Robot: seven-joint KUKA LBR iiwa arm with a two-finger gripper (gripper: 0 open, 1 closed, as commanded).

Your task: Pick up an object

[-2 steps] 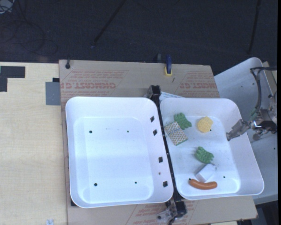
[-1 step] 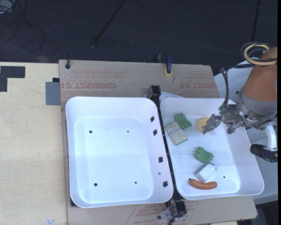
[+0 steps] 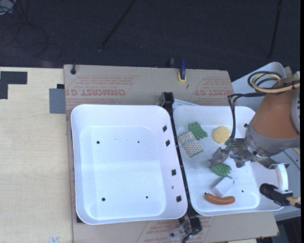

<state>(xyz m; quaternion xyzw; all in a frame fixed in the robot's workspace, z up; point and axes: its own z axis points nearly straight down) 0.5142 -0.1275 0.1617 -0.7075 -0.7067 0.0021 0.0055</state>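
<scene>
The right bin holds several small objects. A dark green crinkled piece lies in its middle. My gripper hangs low over that piece, right at its upper edge, and the grey and orange arm reaches in from the right. Nothing can be seen lifted. A second green piece and a patterned square pad lie toward the bin's left wall. A yellow round thing sits just behind the gripper. In front of it are a whitish block and an orange sausage.
The left bin stands beside the right one, with a black clip strip along their shared wall. Both rest on a cardboard sheet over the wooden bench. Cables loop behind the arm at the right.
</scene>
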